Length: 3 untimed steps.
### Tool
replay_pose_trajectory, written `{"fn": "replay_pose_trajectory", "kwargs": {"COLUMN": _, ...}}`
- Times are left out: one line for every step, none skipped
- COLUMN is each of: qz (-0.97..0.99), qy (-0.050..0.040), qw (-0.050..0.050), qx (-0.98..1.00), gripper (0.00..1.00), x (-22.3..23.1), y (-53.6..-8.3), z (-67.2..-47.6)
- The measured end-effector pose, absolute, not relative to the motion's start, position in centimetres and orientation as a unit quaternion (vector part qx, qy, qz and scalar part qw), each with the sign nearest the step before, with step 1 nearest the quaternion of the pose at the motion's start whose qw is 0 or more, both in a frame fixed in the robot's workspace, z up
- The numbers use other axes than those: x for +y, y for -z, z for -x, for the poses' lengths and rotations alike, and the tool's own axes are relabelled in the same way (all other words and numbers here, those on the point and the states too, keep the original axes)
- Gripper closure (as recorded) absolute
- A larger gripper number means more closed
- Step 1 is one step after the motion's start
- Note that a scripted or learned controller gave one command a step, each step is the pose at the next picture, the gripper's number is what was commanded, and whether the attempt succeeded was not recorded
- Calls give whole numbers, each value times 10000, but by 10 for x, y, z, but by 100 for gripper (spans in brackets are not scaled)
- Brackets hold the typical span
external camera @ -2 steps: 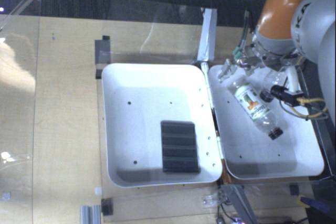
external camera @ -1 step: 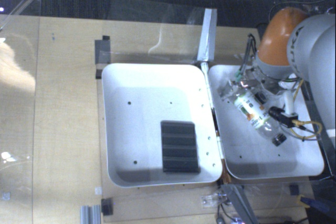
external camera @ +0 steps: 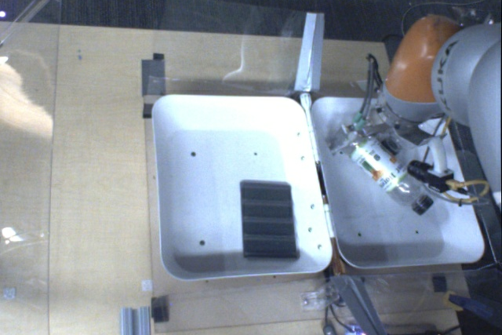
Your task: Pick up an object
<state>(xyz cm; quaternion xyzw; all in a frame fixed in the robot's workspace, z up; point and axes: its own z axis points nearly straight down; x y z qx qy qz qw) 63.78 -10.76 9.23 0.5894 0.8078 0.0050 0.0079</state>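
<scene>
While your hand [external camera: 354, 139] hangs low over the right bin [external camera: 392, 243], far from its near rim, you can't tell its finger state. Your pick is the black ribbed block [external camera: 268, 220] lying flat, near-right in the left bin [external camera: 180, 169]. It looks stiff, light and grippy; take it across its short sides.

- We see one dark ribbed block [external camera: 269, 219], black, rectangular, with ridges running across its width.
- It lies flat on the floor of the left white bin [external camera: 188, 169], in the lower right part, close to the near wall and apart from the right wall.
</scene>
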Motion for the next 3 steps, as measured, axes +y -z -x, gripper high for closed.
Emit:
{"fn": "replay_pose_trajectory", "kwargs": {"qz": -6319, "qy": -62, "qw": 78, "qx": 7750, "gripper": 0, "x": -122, "y": -92, "z": -624}}
{"fn": "replay_pose_trajectory", "kwargs": {"qz": -6307, "qy": -88, "qw": 100, "qx": 7759, "gripper": 100, "x": -120, "y": -105, "z": -627}}
{"fn": "replay_pose_trajectory", "kwargs": {"qz": -5485, "qy": -18, "qw": 15, "qx": 8362, "gripper": 100, "x": -58, "y": -186, "z": -666}}
